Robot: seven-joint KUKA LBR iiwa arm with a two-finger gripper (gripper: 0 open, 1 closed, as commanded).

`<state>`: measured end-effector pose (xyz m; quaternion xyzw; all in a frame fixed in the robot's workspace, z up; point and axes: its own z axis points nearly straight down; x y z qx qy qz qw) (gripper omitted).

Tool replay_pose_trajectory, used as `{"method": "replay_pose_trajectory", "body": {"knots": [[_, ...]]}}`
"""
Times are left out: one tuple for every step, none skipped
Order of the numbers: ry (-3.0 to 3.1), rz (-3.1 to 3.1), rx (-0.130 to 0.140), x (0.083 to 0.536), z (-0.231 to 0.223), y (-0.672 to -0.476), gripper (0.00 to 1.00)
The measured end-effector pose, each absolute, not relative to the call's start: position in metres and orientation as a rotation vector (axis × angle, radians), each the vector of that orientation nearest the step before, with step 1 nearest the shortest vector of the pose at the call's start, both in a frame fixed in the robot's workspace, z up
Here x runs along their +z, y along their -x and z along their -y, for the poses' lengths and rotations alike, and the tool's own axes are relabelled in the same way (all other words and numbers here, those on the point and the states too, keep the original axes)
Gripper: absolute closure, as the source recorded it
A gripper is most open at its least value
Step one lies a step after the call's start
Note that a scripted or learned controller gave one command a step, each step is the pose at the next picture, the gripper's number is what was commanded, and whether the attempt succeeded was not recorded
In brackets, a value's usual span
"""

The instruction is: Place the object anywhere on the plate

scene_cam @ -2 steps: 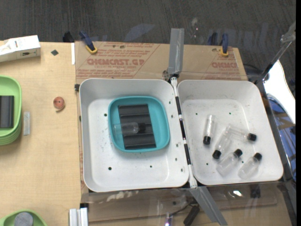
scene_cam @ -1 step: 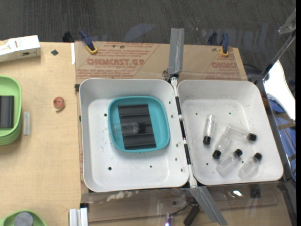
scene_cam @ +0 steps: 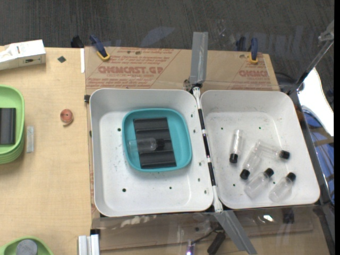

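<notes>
Two shallow white bins sit side by side on the bench. In the left bin (scene_cam: 103,158) lies a teal plate (scene_cam: 183,142) with rounded corners, and in its middle is a dark ribbed insert (scene_cam: 154,129). A small clear vial (scene_cam: 149,144) rests on that insert, lying on its side near the plate's centre, so the task's thing is on the plate. The right bin (scene_cam: 255,113) holds a loose group of clear vials with black caps toward its near right part: one vial (scene_cam: 234,145) lies nearly upright in the view at the left of the group, its cap toward the near side, and others (scene_cam: 268,177) lie tilted and close together, some touching or overlapping, though how many there are is hard to tell because the clear bodies blend into the white floor. Behind both bins lies a sheet of brown cardboard (scene_cam: 138,68) with red printing, held by a clamp (scene_cam: 99,48) at the far left corner. On the wooden bench (scene_cam: 48,185) to the left lie a small round reddish piece (scene_cam: 66,116) and, at the left edge, a green tray (scene_cam: 13,121). The state of the jaws cannot be told.
</notes>
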<state>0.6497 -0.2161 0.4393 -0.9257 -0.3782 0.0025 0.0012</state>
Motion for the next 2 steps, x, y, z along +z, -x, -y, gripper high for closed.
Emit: {"method": "replay_pose_trajectory", "body": {"knots": [[2.956,1.06,0.006,0.44,0.218,-0.653,0.0],[3.019,0.86,0.008,0.44,0.217,-0.628,0.0]]}}
